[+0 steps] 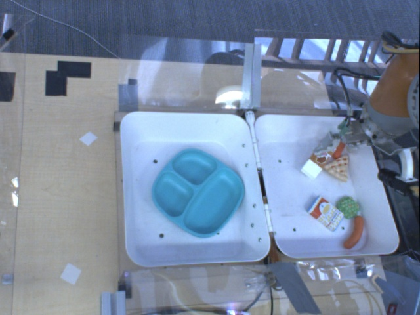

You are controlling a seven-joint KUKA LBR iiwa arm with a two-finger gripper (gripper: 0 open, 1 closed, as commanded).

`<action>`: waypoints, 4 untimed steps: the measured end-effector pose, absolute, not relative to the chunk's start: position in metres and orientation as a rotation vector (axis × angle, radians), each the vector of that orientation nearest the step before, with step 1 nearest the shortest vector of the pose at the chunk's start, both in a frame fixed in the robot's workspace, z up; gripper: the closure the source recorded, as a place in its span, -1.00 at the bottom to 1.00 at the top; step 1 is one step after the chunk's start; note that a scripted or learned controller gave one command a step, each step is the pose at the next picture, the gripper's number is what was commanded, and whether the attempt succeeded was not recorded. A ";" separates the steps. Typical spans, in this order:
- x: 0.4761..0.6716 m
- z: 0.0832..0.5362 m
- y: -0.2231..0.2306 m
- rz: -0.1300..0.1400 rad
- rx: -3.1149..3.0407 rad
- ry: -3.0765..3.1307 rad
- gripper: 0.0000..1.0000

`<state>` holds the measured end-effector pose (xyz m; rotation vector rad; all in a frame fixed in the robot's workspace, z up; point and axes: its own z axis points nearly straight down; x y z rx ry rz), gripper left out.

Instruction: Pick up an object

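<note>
From my seat, the arm (397, 87) ran off the right edge, so I saw little of it. The gripper (342, 135) was a small grey blur and I couldn't read its state. The print on the carton (325, 213) was too small to make out — likewise the packet (324, 156) under the gripper.

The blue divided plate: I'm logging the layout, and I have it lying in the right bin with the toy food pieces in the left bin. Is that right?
No, the bins are swapped. The camera view shows the blue divided plate lying in the left bin, and the toy food pieces in the right bin.
</note>
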<state>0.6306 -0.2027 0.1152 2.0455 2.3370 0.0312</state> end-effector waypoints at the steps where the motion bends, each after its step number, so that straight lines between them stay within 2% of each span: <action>1: 0.660 0.125 -0.204 0.010 1.935 2.458 -1.00; 2: 0.622 0.111 -0.205 0.038 1.784 2.522 -1.00; 3: 0.638 0.092 -0.191 0.009 1.785 2.566 -1.00; 4: 0.631 0.092 -0.180 0.005 1.916 2.482 -1.00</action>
